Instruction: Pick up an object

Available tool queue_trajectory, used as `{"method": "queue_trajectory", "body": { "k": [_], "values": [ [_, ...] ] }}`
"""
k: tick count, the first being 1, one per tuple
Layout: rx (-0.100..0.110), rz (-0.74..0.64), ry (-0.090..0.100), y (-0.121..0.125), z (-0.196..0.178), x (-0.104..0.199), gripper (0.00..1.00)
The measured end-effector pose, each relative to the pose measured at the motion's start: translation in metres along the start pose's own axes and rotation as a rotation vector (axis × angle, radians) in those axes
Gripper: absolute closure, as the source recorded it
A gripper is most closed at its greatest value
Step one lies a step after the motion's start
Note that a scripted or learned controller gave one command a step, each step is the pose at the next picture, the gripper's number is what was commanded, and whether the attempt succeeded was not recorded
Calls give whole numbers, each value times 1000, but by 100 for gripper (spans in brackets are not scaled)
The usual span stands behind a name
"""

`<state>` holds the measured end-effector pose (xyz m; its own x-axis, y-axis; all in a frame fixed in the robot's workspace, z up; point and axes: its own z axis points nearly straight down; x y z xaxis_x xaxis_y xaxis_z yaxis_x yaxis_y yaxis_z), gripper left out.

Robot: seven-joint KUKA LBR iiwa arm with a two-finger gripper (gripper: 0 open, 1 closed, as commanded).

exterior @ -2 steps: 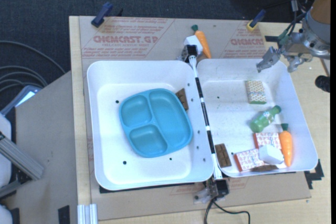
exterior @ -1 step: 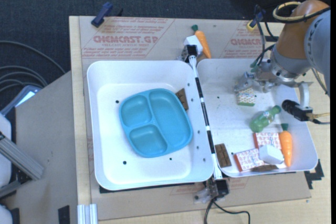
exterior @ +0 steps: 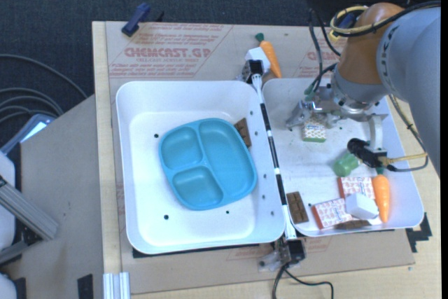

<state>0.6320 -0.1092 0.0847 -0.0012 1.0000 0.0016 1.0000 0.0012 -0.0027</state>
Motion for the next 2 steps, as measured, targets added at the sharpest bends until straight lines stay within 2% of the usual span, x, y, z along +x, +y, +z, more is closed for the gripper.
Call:
{"method": "queue_trajectory", "body": {
  "k": [1, 2],
  "values": [
    [0, 0, 0, 0, -10, 0, 100],
    [-4, 0, -1, 0, -101, 60, 100]
  ]
}}
